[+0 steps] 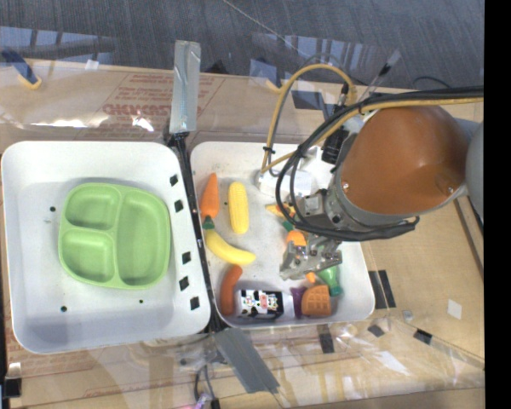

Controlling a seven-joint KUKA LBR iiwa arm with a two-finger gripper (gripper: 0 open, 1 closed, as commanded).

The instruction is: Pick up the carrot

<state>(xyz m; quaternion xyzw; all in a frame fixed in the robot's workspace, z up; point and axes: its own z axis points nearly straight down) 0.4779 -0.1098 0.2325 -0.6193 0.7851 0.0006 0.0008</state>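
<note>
Mirrored red print crossed the cardboard bench (85, 100) at 12 o'clock of 2 bins; the carrot (209, 196) lay at 9 o'clock of the gripper (310, 261), grip state unclear.

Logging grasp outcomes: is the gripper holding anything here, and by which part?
Cannot be told. The gripper sits low among toys in the right bin; the carrot lies apart, untouched.
</note>
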